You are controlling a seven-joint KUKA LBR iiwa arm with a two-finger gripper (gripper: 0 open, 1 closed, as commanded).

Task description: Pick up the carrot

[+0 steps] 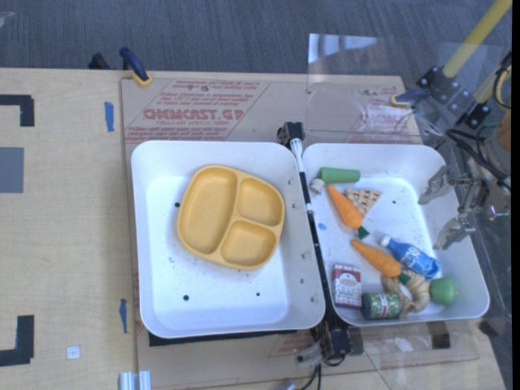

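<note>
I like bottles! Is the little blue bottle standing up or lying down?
Lying down. The blue bottle rests on its side in the right bin, cap toward the carrots.

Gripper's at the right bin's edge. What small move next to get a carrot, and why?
Probably shift the gripper left over the bin toward the lower carrot, the closer of two. The gripper hangs above the right rim with nothing between its fingers. A blue bottle touches that carrot, so approach from its bare left side.
</note>
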